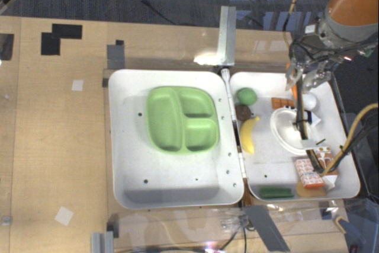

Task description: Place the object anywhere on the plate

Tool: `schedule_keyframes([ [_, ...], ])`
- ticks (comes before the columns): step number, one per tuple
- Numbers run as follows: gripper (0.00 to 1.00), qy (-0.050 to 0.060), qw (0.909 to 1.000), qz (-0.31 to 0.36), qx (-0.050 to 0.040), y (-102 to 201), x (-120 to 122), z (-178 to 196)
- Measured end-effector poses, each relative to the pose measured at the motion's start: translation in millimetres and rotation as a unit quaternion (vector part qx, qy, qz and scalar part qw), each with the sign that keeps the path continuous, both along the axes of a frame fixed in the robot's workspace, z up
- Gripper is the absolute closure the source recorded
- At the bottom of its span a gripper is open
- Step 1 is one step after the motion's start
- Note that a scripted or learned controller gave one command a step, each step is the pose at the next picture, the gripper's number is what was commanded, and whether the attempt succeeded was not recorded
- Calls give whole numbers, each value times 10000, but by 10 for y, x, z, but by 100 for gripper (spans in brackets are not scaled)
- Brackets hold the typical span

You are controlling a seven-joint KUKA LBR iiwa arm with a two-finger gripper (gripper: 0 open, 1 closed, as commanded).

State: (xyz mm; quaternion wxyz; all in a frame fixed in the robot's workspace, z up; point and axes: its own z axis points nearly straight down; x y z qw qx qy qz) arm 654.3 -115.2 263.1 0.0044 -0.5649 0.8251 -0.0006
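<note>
A green divided plate [180, 118] lies in the middle of the left bin [133, 186]. My gripper [303, 81] hangs over the far part of the right bin [349, 186], above a white bowl [285, 130] and far to the right of the plate. Loose in the right bin lie a green round fruit [246, 96], a small brown thing [243, 111] and a yellow banana [248, 134] along the left wall. I see nothing held in the gripper.
An orange thing [282, 103] lies behind the bowl. Small printed boxes [309, 172] sit at the right bin's near right, and a flat dark green thing [276, 192] lies by its near wall. A metal post [227, 35] stands behind the divider between the bins.
</note>
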Motion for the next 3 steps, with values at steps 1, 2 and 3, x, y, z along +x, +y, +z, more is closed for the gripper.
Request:
schedule_keyframes([
  [1,100,20,9936,1125,1,642,150,-687],
  [2,100,-2,9837,1798,-4,1689,151,-768],
  [3,0,-4,9844,1758,-16,1638,158,-762],
])
